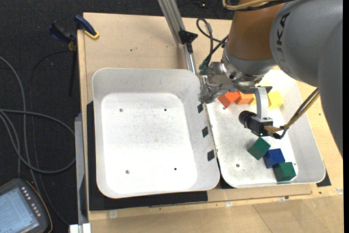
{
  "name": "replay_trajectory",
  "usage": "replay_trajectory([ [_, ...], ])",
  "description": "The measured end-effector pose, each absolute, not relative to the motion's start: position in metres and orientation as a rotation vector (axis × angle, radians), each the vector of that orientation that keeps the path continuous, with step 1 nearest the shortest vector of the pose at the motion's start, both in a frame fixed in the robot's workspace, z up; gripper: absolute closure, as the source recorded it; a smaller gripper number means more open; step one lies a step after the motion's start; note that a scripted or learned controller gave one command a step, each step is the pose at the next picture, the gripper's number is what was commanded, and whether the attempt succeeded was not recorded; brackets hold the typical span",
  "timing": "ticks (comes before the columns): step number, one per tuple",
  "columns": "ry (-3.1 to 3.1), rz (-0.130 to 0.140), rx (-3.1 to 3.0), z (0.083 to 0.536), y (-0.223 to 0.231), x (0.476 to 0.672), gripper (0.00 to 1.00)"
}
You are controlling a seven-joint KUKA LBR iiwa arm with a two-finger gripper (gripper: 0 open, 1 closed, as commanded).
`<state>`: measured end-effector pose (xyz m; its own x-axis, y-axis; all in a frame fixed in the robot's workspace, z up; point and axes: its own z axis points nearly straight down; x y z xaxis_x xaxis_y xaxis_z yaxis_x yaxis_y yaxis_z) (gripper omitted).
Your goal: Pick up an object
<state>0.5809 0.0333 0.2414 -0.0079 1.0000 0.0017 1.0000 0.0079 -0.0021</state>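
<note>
The arm reaches in from the right over the right bin point(234, 163). My gripper point(210, 90) hangs at that bin's upper left, close to the wall shared with the left bin; the wrist hides its fingers. Just right of it lie an orange block point(231, 98) and a second orange piece point(246, 99), partly under the wrist. A yellow block point(275, 99) lies further right. Lower in the bin sit a green block point(259, 148), a blue block point(274, 156) and a dark green block point(284, 171), close together.
The left bin point(109, 84) stands beside the right one on the wooden bench point(125, 41). A metal pole point(166, 0) slants down to the bins' shared upper corner. A blue and yellow clamp point(76, 30) sits on the bench's left edge. Cables hang near the wrist.
</note>
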Motion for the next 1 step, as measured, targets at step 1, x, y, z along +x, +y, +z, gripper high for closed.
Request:
replay_trajectory([
  [1, -2.228, 0.001, -2.210, 0.2297, 0.0861, 0.5621, 1.00],
])
